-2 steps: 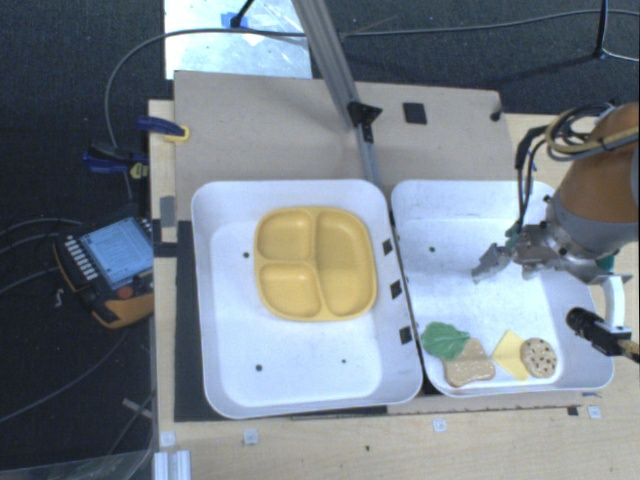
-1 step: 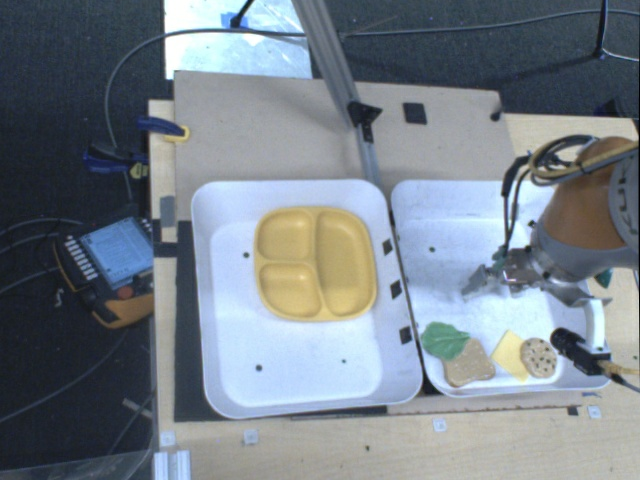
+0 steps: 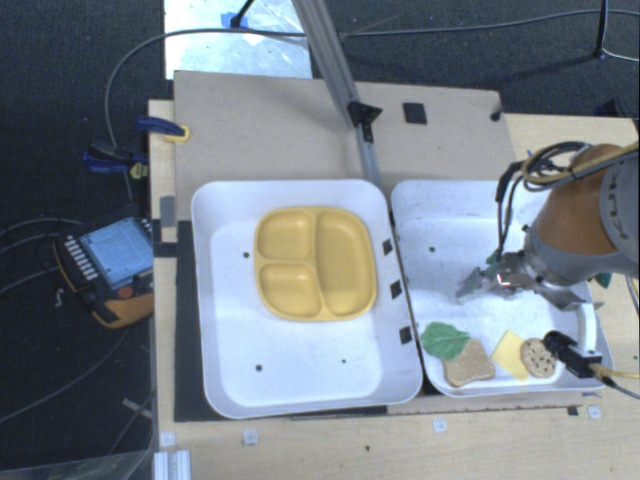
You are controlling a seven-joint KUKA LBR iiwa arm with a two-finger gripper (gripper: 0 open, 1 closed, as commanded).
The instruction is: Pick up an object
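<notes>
Gripper (image 3: 478,284) hangs over mid right bin (image 3: 440,218), fingers spread, nothing between them; green leaf piece (image 3: 444,340) lies just toward the bin's near edge from it, bread slice (image 3: 468,367) touching beyond; cheese (image 3: 510,353) and cookie (image 3: 538,358) further right.

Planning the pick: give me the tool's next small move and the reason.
Probably shift the tool toward the near edge of the right bin and down over the bread slice. It hangs above bare bin floor, while the leaf, cheese and cookie also lie along that edge.
</notes>
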